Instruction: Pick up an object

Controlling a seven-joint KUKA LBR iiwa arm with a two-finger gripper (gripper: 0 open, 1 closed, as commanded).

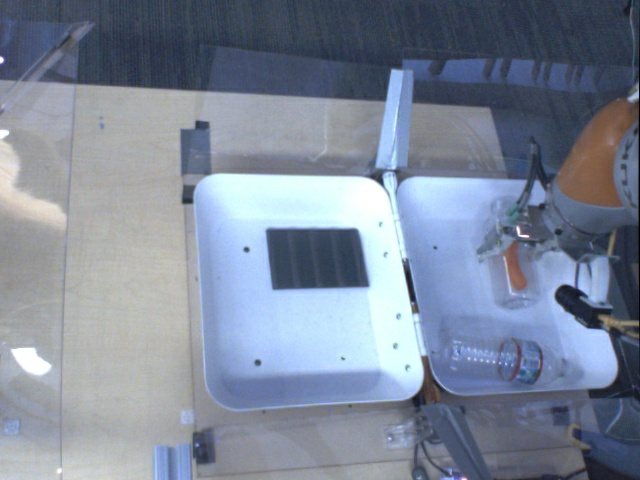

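In the right bin (440, 218) a clear plastic bottle (495, 358) lies on its side near the front wall. Further back, an orange oblong object (516, 269) lies with a clear, glass-like item (505, 253) around it. My gripper (520, 232) hovers right over the upper end of that orange object, reaching in from the right. Whether it touches the object cannot be made out. The arm's orange band (600, 163) sits above the wrist at the right edge.
The left bin (230, 348) has a dark grey rectangular pad (317, 258) on its floor. A metal divider post (395, 123) stands behind the seam between the bins. A black part (580, 303) sticks over the right bin's right rim.
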